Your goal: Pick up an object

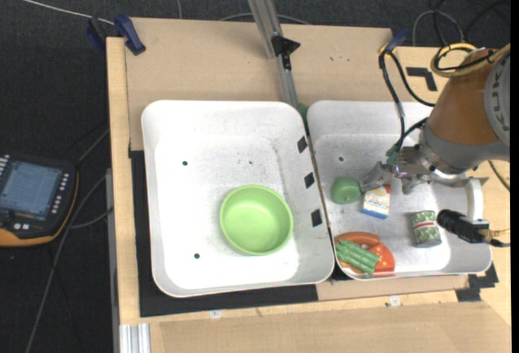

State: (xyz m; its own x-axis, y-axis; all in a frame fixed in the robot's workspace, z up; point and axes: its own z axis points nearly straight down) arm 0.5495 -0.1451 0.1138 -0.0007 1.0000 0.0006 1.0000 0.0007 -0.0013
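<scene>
Nearest the bench's front edge, in the right bin, lies an orange plate of green beans, with a small green can just beside it. Further back sits a small carton, next to a green ball. The carton looks light and stiff, probably easiest taken across its flat sides. The gripper hangs just above and behind it; whether it is spread or pinched, I cannot tell. A green bowl rests in the left bin.
</scene>
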